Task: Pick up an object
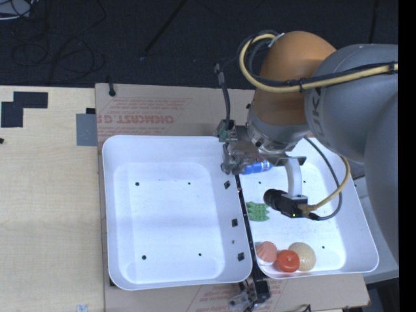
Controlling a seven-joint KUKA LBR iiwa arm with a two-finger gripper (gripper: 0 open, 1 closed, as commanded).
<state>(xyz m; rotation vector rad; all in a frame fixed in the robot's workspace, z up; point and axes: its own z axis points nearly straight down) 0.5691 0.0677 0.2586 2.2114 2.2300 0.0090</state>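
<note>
Several small things lie in the right bin (pixel 354 239), a green piece (pixel 257 211) mid-frame nearest the hand (pixel 235 156), whose grip I cannot tell; descending at the bin divider risks a snag.

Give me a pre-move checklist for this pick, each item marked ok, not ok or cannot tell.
1. Objects available in the right bin: ok; a green object, a blue object, a red round object, a pink one and a tan one.
2. Gripper over the right bin: not ok; it sits at the divider between bins.
3. Object held: cannot tell.
4. Blue object reachable: cannot tell; the wrist partly hides it.
5. Bottom trio separated: not ok; they lie clustered together.
</note>
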